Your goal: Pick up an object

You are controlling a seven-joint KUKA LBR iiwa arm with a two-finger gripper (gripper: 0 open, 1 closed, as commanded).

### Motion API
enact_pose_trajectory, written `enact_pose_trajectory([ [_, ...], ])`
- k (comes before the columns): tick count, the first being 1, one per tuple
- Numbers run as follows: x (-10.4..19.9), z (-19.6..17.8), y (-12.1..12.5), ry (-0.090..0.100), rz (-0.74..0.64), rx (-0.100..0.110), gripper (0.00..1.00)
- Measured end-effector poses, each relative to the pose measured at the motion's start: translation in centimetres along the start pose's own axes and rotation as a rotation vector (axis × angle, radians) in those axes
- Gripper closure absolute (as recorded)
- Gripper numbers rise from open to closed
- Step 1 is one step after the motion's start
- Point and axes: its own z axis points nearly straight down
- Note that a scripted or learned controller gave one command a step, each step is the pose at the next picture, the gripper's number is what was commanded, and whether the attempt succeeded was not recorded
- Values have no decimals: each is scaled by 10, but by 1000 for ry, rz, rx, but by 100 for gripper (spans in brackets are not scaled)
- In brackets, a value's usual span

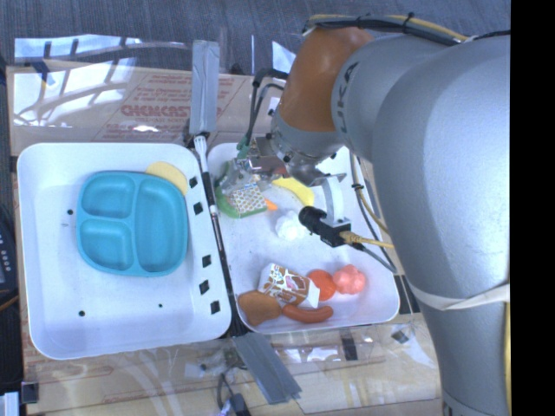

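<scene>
We see the table [130,375] carrying two white bins side by side. The left bin [43,310] and the right bin [381,306] touch along their inner edges, where black clips sit. A flattened cardboard sheet [147,102] with red print lies on the table at the far side, behind the left bin. At the near edge, just beside the bins' junction, a grey strip [269,367] lies tilted on the table.
</scene>
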Motion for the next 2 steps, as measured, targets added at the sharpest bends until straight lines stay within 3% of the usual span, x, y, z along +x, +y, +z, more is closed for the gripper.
enact_pose_trajectory([
  [1, 12, 2, 42, -1, -60, 3, 100],
  [2, 10, -15, 24, 0, 172, 6, 100],
])
